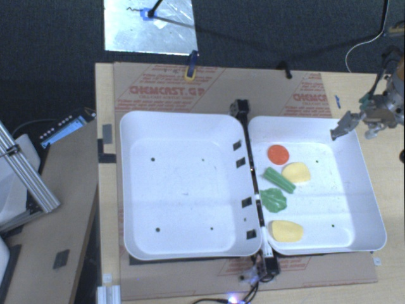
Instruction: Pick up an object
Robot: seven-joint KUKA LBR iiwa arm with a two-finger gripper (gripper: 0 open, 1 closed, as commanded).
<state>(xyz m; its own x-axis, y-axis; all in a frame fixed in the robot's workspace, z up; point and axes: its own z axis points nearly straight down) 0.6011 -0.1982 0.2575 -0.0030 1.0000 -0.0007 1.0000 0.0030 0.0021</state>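
Camera view: gripper [352, 124] seemingly above right bin's [364, 189] corner.

A pale wooden bench [82, 170] was covered by a brown printed cardboard sheet [168, 87]. Dark carpeted floor [50, 30] was seen toward twelve o'clock, where a shiny square metal plate [136, 24] was laid.

The two white bins, the left bin [183, 182] and the right bin [329, 195], look like smooth, slightly shiny plastic. Under them lies a flat brown cardboard sheet [164, 84] with red print, dull and papery. The table [104, 94] looks like pale, matt wood. At 11 o'clock a silver sheet [149, 18] shines like crinkled foil. The floor [50, 49] around it looks like dark, rough carpet. The gripper [354, 123] at 3 o'clock looks like grey metal.
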